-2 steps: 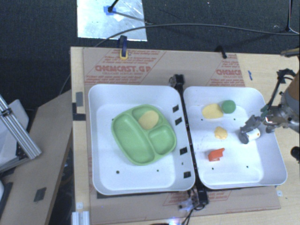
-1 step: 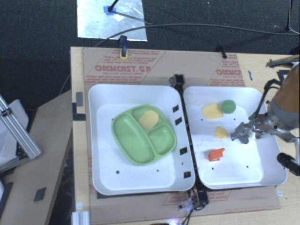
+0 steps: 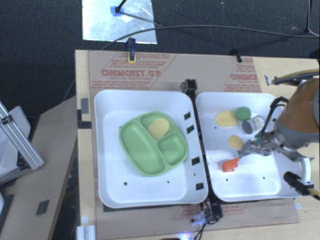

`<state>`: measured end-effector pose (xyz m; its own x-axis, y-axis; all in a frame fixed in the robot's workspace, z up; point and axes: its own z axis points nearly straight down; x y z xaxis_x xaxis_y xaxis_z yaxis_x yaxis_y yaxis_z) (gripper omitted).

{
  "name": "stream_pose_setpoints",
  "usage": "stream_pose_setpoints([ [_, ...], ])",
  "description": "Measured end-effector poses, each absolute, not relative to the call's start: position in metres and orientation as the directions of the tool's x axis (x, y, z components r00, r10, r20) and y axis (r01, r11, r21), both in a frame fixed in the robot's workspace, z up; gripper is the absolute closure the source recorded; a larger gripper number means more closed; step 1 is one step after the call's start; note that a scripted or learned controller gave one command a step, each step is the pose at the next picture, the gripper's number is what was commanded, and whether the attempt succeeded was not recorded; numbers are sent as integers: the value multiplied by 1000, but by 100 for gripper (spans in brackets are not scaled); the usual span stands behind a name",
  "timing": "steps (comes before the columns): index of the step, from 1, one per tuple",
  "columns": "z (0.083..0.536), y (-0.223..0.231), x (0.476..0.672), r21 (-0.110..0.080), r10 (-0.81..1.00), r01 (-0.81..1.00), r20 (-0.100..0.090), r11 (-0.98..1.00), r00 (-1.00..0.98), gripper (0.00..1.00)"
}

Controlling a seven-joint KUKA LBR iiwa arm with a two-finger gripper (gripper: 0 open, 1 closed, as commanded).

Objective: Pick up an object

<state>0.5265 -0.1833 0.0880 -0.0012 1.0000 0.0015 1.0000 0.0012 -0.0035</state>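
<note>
End effector [image 3: 246, 150] hangs low over the right bin [image 3: 250, 188], reaching in from the right, its tip pointing left. Whether it is parted or closed cannot be told at this size, and nothing can be seen gripped in it.

Just below and to the left of the tip lies a small orange piece [image 3: 229, 165], close to it; whether they touch is unclear. Just above the tip lies a small yellow lump [image 3: 235, 142], also close. Either could be the object to pick up; judging by where the tip points, the orange piece or the small yellow lump seems the likelier target.

Further up the same bin sit a larger yellow piece [image 3: 226, 118], a green ball [image 3: 243, 113] beside it, and a small grey-and-white can [image 3: 251, 124] lying just under the ball. These look scattered loosely, as if tipped in so a program can try grasps on whichever it reaches.

The grey arm [image 3: 300, 119] with its orange band covers the bin's right part.

The left bin [image 3: 135, 188] stands side by side with the right one, joined along a dark middle strip. It holds a green divided tray [image 3: 145, 156] set at a slant, with a yellow piece [image 3: 159, 128] in its upper compartment, well apart from the end effector.

Both bins rest on a brown board [image 3: 165, 69] on the worktop.
</note>
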Motion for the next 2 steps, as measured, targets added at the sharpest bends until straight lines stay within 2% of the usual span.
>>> stream_pose_setpoints([
  [1, 102, -184, 528, 3, 1000, 1000, -2, 1, -1, 100],
  [2, 148, -180, 536, 6, 1000, 1000, -2, 5, -5, 100],
])
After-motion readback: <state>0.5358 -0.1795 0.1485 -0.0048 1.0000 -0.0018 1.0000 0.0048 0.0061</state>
